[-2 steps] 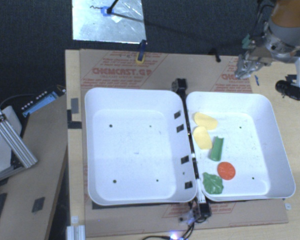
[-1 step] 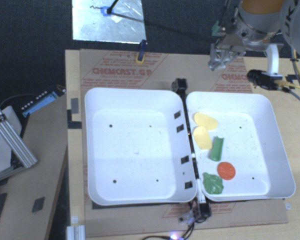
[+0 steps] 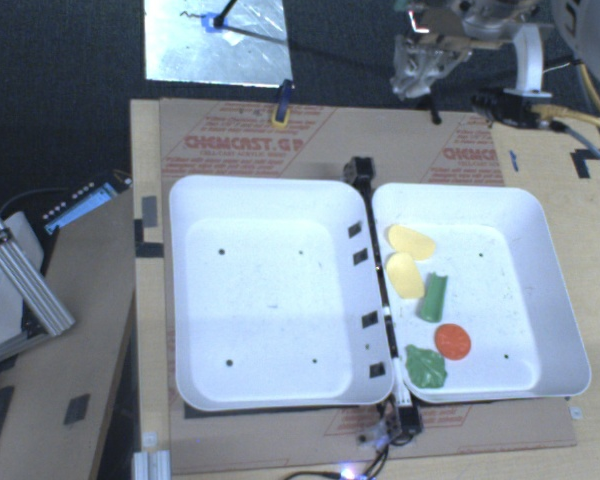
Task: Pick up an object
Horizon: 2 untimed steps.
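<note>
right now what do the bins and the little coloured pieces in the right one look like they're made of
Both white bins, left bin and right bin, look like thin moulded plastic, smooth with a soft sheen and rounded corners. The two yellow pieces, green stick, orange disc and green leafy piece look like matte plastic or rubber toy food, in flat even colours; which one is unclear.
</note>
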Tool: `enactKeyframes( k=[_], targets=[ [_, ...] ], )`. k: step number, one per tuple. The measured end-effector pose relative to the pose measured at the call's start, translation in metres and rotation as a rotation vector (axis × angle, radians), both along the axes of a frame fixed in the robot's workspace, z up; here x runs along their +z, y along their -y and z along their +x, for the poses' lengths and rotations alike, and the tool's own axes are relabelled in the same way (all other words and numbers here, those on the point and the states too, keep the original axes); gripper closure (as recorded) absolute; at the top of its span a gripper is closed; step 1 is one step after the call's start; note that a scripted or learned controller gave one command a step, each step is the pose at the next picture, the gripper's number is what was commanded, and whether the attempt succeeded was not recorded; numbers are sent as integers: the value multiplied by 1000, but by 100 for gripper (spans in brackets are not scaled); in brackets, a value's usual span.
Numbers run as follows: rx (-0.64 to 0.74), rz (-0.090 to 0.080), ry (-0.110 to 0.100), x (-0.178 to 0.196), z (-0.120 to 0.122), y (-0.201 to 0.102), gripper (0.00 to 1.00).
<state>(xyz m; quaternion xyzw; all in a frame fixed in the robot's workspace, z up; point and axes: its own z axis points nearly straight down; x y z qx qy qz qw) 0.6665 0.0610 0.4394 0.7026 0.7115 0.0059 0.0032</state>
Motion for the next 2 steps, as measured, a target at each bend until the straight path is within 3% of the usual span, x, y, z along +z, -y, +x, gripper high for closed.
enactKeyframes(
  k=[2],
  targets=[
    [-5,-1,-7,76,1,-101,100]
  ],
)
